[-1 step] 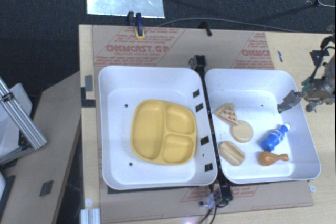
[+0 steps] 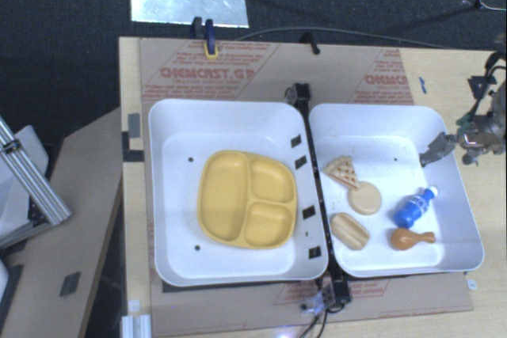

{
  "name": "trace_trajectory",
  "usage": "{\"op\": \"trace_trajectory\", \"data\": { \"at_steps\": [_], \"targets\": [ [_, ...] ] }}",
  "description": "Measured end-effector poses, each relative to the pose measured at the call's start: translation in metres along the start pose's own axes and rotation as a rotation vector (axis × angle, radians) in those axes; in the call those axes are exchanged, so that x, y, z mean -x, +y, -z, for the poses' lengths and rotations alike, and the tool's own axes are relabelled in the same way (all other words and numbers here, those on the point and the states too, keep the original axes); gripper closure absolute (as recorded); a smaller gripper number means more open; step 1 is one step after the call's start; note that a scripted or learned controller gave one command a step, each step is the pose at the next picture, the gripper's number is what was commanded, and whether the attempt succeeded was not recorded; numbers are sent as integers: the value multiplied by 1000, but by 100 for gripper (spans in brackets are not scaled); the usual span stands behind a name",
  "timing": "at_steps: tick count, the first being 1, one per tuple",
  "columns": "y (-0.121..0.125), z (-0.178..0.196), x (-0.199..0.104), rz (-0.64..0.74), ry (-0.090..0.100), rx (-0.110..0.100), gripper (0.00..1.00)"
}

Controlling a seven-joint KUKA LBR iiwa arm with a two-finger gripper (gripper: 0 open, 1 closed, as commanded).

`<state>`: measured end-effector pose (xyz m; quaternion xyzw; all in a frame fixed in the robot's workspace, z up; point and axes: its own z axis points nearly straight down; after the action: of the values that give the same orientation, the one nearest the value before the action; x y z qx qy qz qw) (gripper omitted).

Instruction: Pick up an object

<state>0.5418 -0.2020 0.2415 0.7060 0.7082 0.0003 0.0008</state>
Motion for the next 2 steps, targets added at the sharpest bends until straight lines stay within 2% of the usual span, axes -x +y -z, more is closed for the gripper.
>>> {"op": "trace_trajectory", "data": {
  "at_steps": [2],
  "targets": [
    [-1, -118, -8, -2, 2, -4, 0]
  ]
}}
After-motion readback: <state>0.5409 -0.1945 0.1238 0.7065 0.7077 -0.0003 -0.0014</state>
